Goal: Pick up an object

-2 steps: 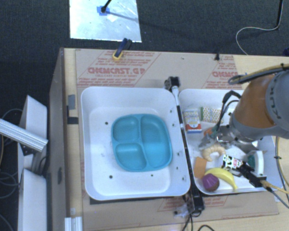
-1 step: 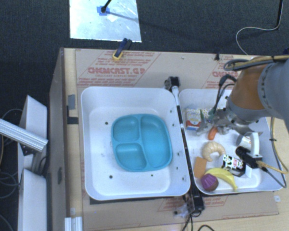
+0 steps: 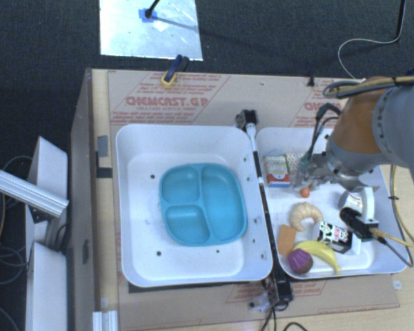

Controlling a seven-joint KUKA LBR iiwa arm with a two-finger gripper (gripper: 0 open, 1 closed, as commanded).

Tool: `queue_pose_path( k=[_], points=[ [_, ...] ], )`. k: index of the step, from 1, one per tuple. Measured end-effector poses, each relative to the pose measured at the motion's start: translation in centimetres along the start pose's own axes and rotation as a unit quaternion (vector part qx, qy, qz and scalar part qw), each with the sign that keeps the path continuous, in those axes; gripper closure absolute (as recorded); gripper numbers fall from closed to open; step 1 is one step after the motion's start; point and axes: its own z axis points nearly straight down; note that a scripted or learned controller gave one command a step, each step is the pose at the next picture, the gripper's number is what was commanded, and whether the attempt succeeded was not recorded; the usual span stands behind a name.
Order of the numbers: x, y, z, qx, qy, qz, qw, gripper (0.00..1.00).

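Small printed carton (image 3: 277,168), white with green and red: likeliest target, by judgement only, since the task names no particular object. Lying in the upper left of the right-hand bin, close to the divider.

Left to right:
- Worktop (image 3: 172,96) covered in brown printed board, carrying both bins.
- Shallow white left bin (image 3: 127,185). One thing inside: pale blue plastic divided plate (image 3: 202,204), flat, roughly central.
- Shallow white right bin (image 3: 284,142), crowded.
- Flat orange block (image 3: 286,239) near the front left, just beside a round purple fruit-shaped toy (image 3: 300,261) in the front corner.
- Small orange ball (image 3: 305,192) between carton and tan croissant-shaped toy (image 3: 306,214).
- Gripper (image 3: 307,178) down low inside the right bin, just right of the carton and above the ball. Opening: cannot tell, tip blurred against clutter. Nothing seen held.
- Yellow toy banana (image 3: 322,252) along the front, touching the purple toy.
- Small black-and-white patched piece (image 3: 333,234) just behind the banana.
- Grey arm with orange band (image 3: 362,133) reaching in from the right.

Progress, as judged: approach made, gripper at bin depth among objects. Grasp not confirmed, no lift. All items resting in the bin. Left to do: close on one object, likely carton or ball, then raise it clear. Risk: tight spacing, neighbours easily nudged.
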Motion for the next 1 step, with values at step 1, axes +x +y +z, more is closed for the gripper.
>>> queue_pose_path(
  k=[1],
  points=[
    [6.32,-3.27,-8.99,0.000,0.000,0.000,1.0000,1.00]
  ],
)
